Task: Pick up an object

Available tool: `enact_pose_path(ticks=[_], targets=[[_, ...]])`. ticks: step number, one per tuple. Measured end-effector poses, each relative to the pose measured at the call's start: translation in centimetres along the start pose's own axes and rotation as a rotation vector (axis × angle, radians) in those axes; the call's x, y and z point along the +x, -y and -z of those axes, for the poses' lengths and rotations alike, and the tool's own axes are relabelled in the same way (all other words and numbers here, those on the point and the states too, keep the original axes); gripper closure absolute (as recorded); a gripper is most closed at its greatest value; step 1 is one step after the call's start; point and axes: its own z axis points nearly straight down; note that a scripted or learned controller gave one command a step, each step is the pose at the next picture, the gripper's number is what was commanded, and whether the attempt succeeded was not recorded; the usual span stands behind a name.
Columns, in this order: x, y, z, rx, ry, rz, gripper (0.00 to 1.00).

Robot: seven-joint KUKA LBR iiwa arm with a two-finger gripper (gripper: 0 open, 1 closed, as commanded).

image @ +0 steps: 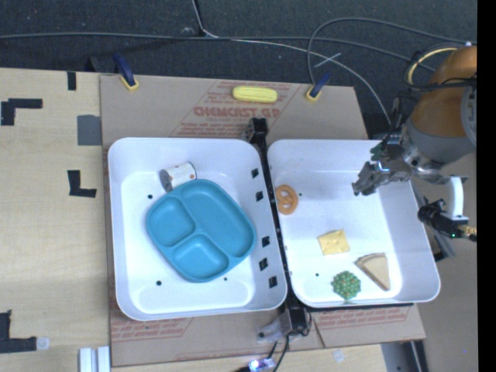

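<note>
Nothing is lifted yet; the claw (370,181) hovers over the right bin's (403,291) far-right part, seemingly empty, its opening unclear; pretzel (286,199), cheese (334,242) untouched.

The right bin (403,208) has much bare floor in its upper half, from the middle to the far wall. The gripper (370,178) hangs over the upper right part of this area. The obstacles lie lower: a pretzel (286,199) close to the left wall, a yellow cheese piece (334,242) near the middle, and a green broccoli (346,285) just beside a sandwich slice (375,270) near the front wall. Narrow gaps separate these things.

In the left bin (124,208), a blue divided plate (200,229) takes most of the floor, and a small white can (177,176) lies just behind it. Free room remains along the left and front walls. The divider (267,208) between the bins carries black clips.
</note>
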Motion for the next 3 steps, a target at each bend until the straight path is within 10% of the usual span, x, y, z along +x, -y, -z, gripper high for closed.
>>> enact_pose_path(ticks=[1, 3], targets=[[0.3, 0.4, 6.2, -0.003, 0.001, 0.001, 1.0], [10.9, 0.2, 5.3, 0.006, -0.001, 0.004, 1.0]])
